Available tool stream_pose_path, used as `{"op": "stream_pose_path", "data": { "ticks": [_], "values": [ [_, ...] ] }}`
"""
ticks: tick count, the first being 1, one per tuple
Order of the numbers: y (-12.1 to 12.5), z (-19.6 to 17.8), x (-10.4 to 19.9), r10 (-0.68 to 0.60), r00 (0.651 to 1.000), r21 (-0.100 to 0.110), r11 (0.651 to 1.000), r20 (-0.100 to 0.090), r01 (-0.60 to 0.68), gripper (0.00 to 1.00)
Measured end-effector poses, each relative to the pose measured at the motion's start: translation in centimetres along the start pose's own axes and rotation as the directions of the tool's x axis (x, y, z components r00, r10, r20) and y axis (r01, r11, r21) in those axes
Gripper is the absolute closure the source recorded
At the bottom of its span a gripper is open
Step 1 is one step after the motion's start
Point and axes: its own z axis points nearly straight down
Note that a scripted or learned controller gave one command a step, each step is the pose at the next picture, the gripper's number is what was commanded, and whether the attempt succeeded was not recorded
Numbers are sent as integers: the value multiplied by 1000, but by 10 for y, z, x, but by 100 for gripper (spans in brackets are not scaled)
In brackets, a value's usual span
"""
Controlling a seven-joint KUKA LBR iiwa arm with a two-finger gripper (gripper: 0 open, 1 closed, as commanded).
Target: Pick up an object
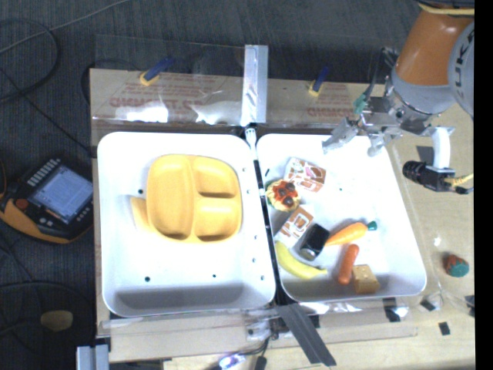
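While bent inward, arm [435, 48] hangs over bin [393, 168].

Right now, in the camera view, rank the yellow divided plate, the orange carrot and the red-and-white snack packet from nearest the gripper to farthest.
From the gripper:
1. Red-and-white snack packet, upper right bin.
2. Orange carrot, right bin, lower down.
3. Yellow divided plate, left bin.

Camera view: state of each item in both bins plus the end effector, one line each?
End effector: above the right bin's far edge, fingers spread, holding nothing.
Yellow tray: lying flat in the left bin, compartments up.
Carrot: lying in the right bin, free.
Banana: lying near the divider, free.
Sausage: lying beside the carrot, free.
Black block: resting between banana and carrot.
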Motion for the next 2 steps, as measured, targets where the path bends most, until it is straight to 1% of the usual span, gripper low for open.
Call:
{"op": "stream_pose_path", "data": {
  "ticks": [1, 2],
  "values": [
    [14, 135, 14, -282, 959, -1, 959, 0, 282, 0],
    [14, 125, 14, -282, 959, -2, 959, -2, 282, 100]
  ]
}}
